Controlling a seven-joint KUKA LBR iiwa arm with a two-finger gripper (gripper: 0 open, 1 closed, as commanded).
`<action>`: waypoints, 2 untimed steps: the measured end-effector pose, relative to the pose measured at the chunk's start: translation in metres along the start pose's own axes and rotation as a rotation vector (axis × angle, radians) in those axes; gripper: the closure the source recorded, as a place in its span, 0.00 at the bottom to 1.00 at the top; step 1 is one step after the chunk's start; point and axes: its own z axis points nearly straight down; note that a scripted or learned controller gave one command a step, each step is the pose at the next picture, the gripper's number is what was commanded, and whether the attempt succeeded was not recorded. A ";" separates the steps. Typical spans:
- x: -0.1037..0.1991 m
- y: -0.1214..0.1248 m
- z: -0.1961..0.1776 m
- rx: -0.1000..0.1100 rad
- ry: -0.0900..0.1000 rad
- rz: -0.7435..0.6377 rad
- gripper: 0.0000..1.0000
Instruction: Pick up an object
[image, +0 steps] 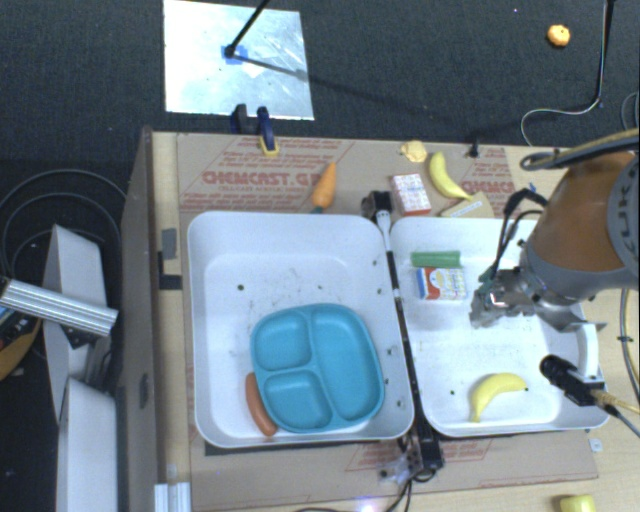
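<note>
Banana in right bin: a yellow banana (497, 390) lies near the front wall, apart from the arm.
Bench: cardboard sheet (290, 172) printed in red, partly readable as "CHEMCAST", on dark carpet; a foil-like sheet (240, 60) lies beyond it.
Arm: grey with an orange band (590, 215), reaching in over the right bin.
Left bin (230, 250): holds a blue three-part tray (315, 365) with a sausage-like piece (258, 405) touching its front left edge.
Right bin (440, 425): holds the banana and a small carton (440, 275), green on top, red and white below; its print is too small to read.
Gripper (492, 305): hangs over the right bin, just right of the carton; whether the fingers are spread or pressed together cannot be told.
Behind the bins: a second banana (445, 177), a small box (410, 193), a carrot (323, 185).
</note>
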 end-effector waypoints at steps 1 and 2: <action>-0.014 0.066 -0.036 -0.010 -0.003 -0.005 1.00; -0.023 0.051 -0.048 -0.002 -0.001 -0.001 1.00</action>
